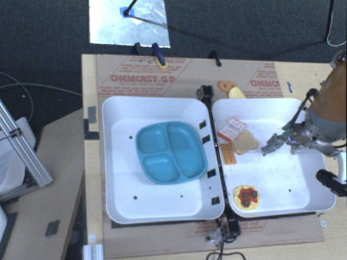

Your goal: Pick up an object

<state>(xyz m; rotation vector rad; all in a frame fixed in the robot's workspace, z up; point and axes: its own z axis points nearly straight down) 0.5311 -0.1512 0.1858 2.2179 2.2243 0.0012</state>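
tool over right bin, grip state unclear; arm cut off at edge.

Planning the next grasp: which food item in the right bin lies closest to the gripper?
The tan bread slice, just left of the gripper. The red-and-white packet and orange strip lie further left, and the small pizza sits by the bin's front wall.

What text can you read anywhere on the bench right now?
"CHEMCAST GP": red print on the brown board behind the left bin.
The same red print behind the right bin: partly hidden, unreadable.
Red-and-white packet in the right bin: print too small to read.
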